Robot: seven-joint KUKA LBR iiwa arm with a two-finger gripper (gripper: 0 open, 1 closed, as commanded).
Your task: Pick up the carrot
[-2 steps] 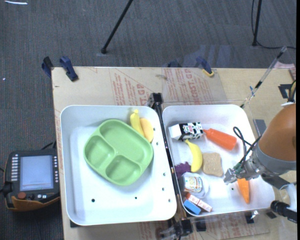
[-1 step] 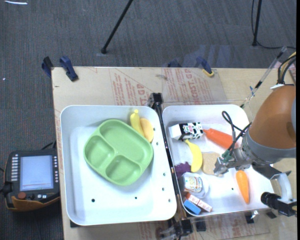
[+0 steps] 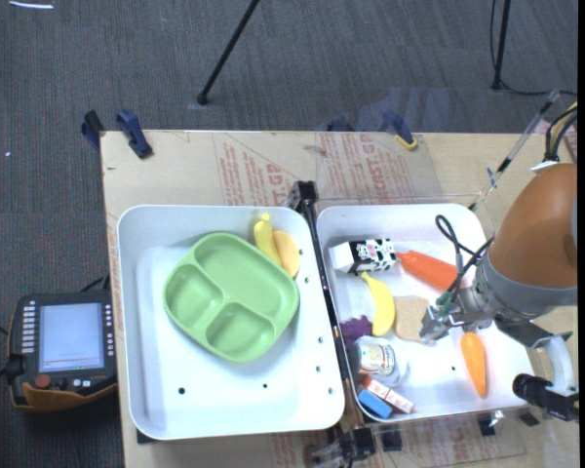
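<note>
The carrot (image 3: 475, 363) is a small orange cone lying lengthwise near the right side of the right bin (image 3: 419, 213), pointed end toward the front. My gripper (image 3: 437, 324) hangs low over the bin's middle, a short way left of the carrot's thick end and just right of a tan round slice (image 3: 407, 317). Nothing shows in its grasp. A longer orange-red piece (image 3: 428, 267) lies behind the gripper, partly under the wrist cable.
The right bin also holds a banana (image 3: 378, 300), a cow-patterned carton (image 3: 367, 254), a yogurt cup (image 3: 376, 357) and a blue-red box (image 3: 381, 398). The left bin (image 3: 146, 378) holds a green divided plate (image 3: 232, 295) and yellow fruit (image 3: 276, 246).
</note>
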